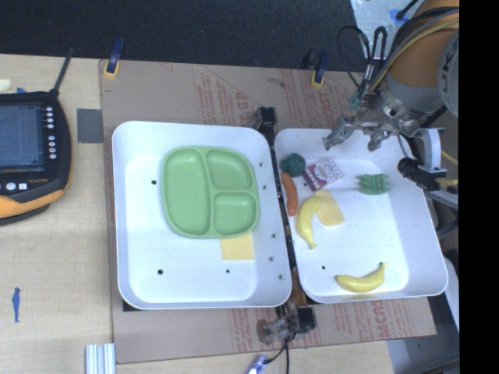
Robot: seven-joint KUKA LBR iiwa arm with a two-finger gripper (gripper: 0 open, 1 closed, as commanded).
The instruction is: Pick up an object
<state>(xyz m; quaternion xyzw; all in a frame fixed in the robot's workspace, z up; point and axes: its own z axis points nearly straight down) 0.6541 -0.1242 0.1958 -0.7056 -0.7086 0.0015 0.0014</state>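
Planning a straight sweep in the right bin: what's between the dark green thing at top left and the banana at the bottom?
Camera view: between the dark green object and the banana lie a yellow piece and bare bin floor. An orange carrot-like piece sits just left.

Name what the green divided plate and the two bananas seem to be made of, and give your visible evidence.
The green divided plate looks like moulded plastic with a matte finish: uniform pale green, soft rounded compartment ridges, little glare. The two bananas are probably plastic toy fruit: even, unblemished yellow with a slight sheen, though the view cannot rule out real ones.
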